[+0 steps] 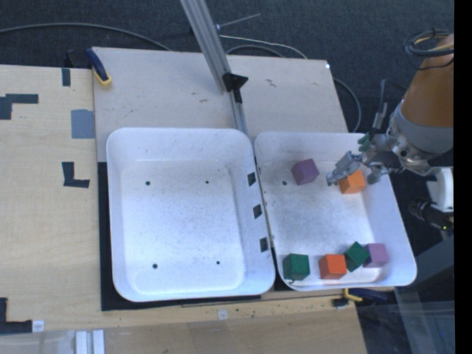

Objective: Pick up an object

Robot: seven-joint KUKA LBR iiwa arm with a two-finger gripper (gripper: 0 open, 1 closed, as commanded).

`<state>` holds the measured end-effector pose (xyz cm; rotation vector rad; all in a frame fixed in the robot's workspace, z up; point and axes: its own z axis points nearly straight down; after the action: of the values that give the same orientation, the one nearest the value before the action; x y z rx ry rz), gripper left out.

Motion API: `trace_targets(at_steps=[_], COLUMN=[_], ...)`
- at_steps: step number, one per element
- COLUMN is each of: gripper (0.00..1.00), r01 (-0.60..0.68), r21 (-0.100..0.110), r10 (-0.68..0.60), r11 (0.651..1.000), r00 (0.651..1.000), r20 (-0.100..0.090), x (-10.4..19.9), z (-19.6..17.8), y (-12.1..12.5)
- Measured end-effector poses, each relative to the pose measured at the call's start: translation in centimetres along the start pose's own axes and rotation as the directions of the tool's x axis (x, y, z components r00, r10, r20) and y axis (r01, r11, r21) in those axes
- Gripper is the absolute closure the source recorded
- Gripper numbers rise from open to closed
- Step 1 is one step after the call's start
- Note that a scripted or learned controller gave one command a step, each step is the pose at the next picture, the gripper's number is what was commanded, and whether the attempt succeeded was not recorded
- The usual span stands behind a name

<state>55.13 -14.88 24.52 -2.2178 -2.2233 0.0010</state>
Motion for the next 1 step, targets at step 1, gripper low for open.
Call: trace_targets(at_steps=[1], gripper=[0.0], r01=[0.0], r21=[0.006], r10=[0.0], r11=[1.0], r00=[1.0], r20=[0.001], x=[-1.13], z=[10.78], y=[6.7])
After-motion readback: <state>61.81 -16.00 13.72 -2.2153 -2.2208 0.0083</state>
